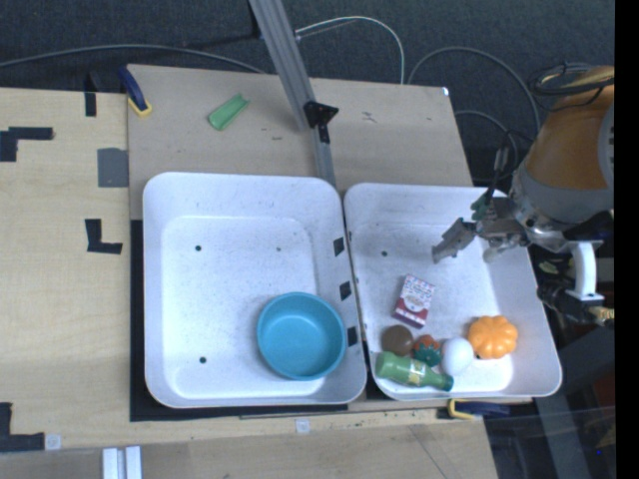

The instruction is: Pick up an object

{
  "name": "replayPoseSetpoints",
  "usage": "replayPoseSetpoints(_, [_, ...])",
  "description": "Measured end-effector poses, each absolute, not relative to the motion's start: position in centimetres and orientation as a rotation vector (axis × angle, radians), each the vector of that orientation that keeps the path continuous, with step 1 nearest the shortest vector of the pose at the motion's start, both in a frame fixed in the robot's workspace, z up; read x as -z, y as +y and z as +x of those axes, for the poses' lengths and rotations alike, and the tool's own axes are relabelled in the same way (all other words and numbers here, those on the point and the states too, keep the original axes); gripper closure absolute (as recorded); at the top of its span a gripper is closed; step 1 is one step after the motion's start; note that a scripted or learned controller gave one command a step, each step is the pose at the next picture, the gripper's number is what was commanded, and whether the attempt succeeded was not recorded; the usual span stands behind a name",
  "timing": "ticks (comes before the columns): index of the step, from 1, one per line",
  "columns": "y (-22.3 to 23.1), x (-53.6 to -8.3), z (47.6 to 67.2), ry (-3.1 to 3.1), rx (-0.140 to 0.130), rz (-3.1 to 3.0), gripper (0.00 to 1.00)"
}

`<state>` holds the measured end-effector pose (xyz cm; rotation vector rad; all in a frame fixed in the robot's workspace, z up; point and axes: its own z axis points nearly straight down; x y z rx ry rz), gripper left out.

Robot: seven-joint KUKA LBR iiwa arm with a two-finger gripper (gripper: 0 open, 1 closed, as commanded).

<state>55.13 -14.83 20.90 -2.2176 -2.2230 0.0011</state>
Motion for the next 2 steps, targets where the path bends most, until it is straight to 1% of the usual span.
replayPoseSetpoints(1, [-14.8, -20.9, 55.1, -2.223, -0.001, -2.218, 0.0])
replayPoseSetpoints(2, [-14.8, -14.5, 55.3, -2.218, -0.008, -2.216, 0.0])
